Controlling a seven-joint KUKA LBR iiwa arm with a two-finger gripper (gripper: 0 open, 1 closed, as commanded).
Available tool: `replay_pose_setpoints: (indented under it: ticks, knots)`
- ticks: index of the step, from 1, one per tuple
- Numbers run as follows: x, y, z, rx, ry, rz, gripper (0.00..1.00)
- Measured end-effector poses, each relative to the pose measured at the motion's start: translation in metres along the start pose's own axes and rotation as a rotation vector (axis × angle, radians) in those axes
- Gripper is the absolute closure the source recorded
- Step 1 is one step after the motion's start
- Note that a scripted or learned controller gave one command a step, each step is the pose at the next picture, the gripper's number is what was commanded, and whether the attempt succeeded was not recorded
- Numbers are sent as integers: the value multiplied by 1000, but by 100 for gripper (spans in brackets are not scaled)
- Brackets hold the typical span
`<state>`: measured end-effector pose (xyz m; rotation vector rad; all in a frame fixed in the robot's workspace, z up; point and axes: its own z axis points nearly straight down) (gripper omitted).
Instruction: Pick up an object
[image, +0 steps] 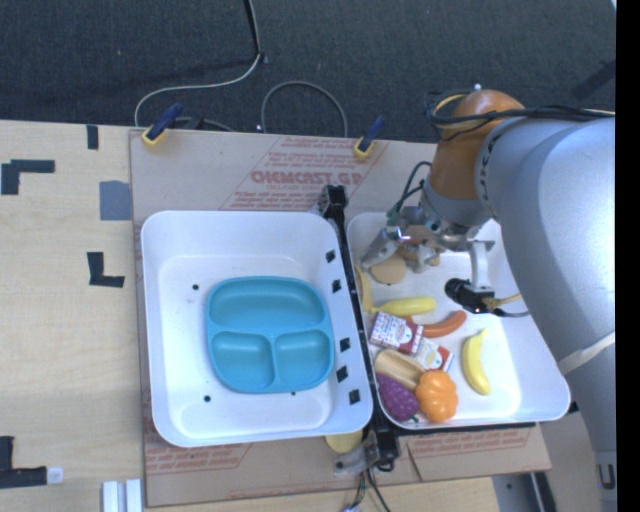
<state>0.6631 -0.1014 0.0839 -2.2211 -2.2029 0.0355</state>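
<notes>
My gripper (407, 250) hangs low over the far left part of the right bin (530, 385), below the orange wrist band. A tan, rounded toy food piece (388, 270) lies right under it, partly covered by the gripper. Nearer in the same bin lie a yellow piece (408, 306), an orange sausage (447, 323), a banana (476, 362), a red and white carton (405, 335), a bun (395, 368), purple grapes (397, 401) and an orange (437, 395).
The left bin (170, 330) holds a blue divided plate (268, 332). A black divider (345, 300) runs between the two bins. The grey arm (560, 220) covers the right side of the right bin. Cables lie beyond the board.
</notes>
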Motion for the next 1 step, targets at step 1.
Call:
replay_pose_setpoints:
  ticks: [1]
  knots:
    - [0,0,0,0,0,0,0]
